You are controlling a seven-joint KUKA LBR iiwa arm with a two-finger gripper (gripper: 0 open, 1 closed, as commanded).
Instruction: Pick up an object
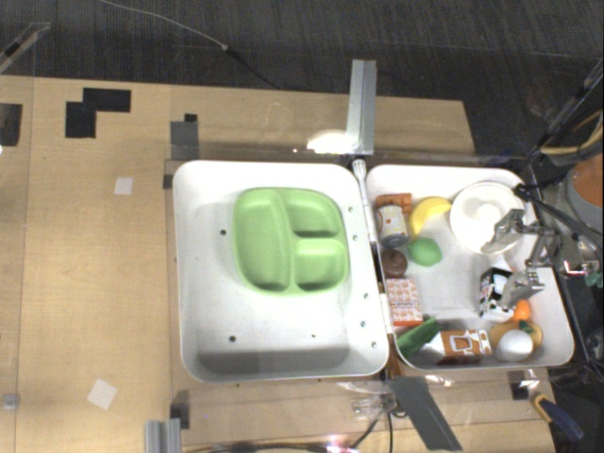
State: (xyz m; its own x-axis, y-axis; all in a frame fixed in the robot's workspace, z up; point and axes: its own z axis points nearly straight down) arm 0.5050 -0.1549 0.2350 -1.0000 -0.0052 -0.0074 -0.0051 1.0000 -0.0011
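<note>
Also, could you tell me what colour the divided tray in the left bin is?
Light green; the divided tray shows clearly in the camera view, lying in the white left bin.

Wooden bench (85, 281) bearing two seemingly white bins (203, 253).

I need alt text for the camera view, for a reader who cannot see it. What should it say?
Seen from above, the robot's claw hangs over the right bin, which is crowded with small items, among them a white bowl, a yellow ball and a green ball. The left bin holds a green divided tray.
</note>
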